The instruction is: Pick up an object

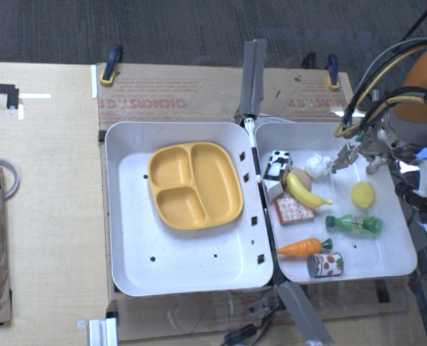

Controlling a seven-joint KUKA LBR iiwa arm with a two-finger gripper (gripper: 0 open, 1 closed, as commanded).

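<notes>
While the pincer (357, 158) hangs over the back of the right bin (407, 254), nothing is picked up yet. Its two thin fingers look spread a little, with nothing between them, though they are small and hard to see. Close by sit a white crumpled thing (316, 166) and a lemon (363, 194). A banana (305, 191), a green bottle (354, 225), a carrot (300, 248) and a small can (325, 264) lie nearer the front. The left bin (123, 215) holds a yellow divided plate (195, 185). So this is the reaching step. Next, I think the pincer must drop down around one thing, maybe the lemon, then squeeze and lift.
</notes>
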